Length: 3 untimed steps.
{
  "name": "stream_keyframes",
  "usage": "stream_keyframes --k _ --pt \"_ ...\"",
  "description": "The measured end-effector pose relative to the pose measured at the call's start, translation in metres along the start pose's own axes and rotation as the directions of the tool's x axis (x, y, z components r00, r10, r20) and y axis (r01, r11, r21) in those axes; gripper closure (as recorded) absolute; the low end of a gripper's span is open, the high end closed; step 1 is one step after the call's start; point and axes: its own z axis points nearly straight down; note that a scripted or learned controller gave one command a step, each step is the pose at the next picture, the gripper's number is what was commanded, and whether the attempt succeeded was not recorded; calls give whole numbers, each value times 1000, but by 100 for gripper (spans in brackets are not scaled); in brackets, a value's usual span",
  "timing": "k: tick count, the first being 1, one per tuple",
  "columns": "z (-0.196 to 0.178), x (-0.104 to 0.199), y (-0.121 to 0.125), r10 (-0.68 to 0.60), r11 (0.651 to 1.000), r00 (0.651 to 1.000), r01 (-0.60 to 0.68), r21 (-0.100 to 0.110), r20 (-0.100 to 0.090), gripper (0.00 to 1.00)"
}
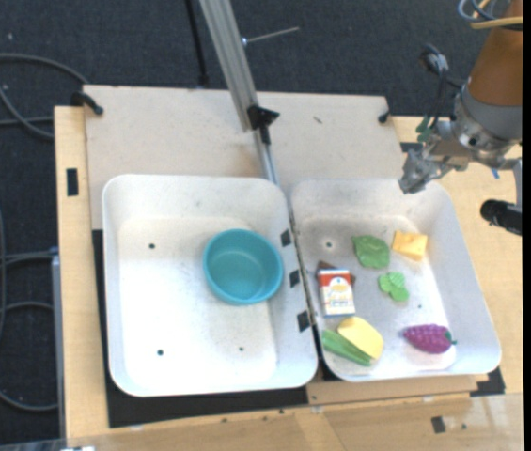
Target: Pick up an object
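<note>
Arm: the grey KUKA arm with its orange band reaches in from the right; its two-finger gripper [415,178] hangs above the far rim of the right-hand shallow white bin [467,280].
Hand: too small and dark to judge, so I cannot tell its state; nothing is seen held in it.
Targets: all candidates lie in the right bin, none lifted. Nearest the gripper is a small yellow-orange wedge-shaped block [411,244], with a flat green leaf-shaped toy [371,251] just beside it.
Also there: a smaller green clover-shaped toy [395,287], a small red-and-white carton [336,291], a yellow toy corn cob with green husk [355,339] and a purple toy grape bunch [427,337].
Left bin: the left-hand shallow white bin [152,346] holds one round teal plastic bowl [242,266].
Count: two bins, one bowl, six small items, one gripper.
Step in hand: likely the approach, with the grasp not yet begun.
Doing it well: choose a piece standing apart, such as the wedge or the grapes; centre over it, descend straight, and stay off the bin wall and neighbouring toys.
</note>
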Motion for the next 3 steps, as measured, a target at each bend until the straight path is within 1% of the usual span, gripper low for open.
stream_keyframes --k 1,3 --pt "-7 51 0 0 1000 1000 0 1 0 100" --pt "-15 153 11 1 1000 1000 -1 0 0 100"
